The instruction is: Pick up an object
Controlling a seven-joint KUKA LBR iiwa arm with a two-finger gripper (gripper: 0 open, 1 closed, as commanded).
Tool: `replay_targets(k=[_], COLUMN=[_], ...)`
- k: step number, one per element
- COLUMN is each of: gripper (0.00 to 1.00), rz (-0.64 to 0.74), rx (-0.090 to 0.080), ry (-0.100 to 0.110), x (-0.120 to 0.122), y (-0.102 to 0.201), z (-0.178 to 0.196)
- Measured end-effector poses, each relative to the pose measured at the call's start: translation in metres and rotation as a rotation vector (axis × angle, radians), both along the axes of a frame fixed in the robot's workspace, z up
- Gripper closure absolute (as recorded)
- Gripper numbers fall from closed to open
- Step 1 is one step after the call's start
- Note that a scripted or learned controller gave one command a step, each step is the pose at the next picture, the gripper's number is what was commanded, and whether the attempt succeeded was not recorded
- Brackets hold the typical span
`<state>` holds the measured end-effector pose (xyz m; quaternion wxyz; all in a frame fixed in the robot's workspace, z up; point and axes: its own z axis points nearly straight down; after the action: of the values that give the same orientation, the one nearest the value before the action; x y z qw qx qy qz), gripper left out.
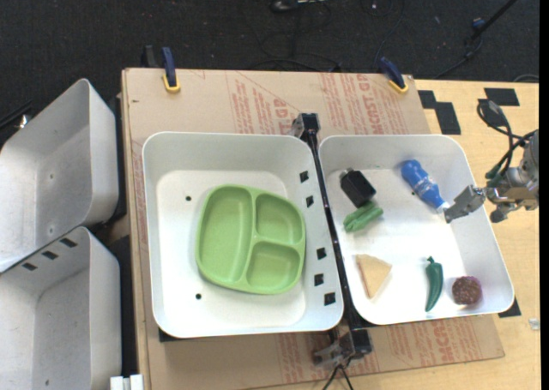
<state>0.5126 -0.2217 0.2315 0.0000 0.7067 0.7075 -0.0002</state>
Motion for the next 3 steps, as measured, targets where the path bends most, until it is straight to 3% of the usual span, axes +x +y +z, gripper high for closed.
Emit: replay_targets(k=[2, 3], gripper=[0.0, 0.0], rz=[-0.001, -0.002], rx=[0.002, 0.001], ry=[0.004, 0.003], x=[0.009, 0.009], y=[0.007, 0.008], z=[-0.106, -0.141])
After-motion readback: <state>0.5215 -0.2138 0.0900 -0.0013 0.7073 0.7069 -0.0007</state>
